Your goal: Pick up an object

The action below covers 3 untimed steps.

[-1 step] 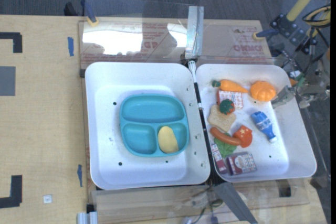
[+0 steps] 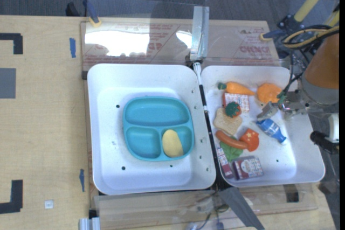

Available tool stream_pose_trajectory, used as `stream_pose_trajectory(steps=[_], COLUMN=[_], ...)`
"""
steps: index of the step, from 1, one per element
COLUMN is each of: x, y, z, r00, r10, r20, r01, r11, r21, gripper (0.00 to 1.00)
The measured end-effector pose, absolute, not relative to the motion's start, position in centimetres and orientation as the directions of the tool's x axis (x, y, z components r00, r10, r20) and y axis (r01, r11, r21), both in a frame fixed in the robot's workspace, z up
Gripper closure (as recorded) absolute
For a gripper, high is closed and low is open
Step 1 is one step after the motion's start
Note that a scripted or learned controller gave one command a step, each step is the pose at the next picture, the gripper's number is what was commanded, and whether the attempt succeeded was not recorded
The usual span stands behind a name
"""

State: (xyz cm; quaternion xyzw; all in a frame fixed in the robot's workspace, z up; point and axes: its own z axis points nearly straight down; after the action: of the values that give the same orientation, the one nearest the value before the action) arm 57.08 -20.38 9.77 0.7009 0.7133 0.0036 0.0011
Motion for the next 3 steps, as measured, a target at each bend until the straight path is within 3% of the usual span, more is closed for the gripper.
stream_pose_trajectory(steps=[1,2,3], x=[57.1,62.1,62.0], y=[-20.4,-10.8,-11.3], z=[10.7,10.1,10.1], r00=[-0.018,-0.015,-0.009], r10=[1.0,1.0,1.0], r20=[0.001,0.002,-0.001], r01=[1.0,1.0,1.0], r11=[0.018,0.015,0.009], r21=[0.008,0.004,0.002], gripper=[1.0,1.0,0.0])
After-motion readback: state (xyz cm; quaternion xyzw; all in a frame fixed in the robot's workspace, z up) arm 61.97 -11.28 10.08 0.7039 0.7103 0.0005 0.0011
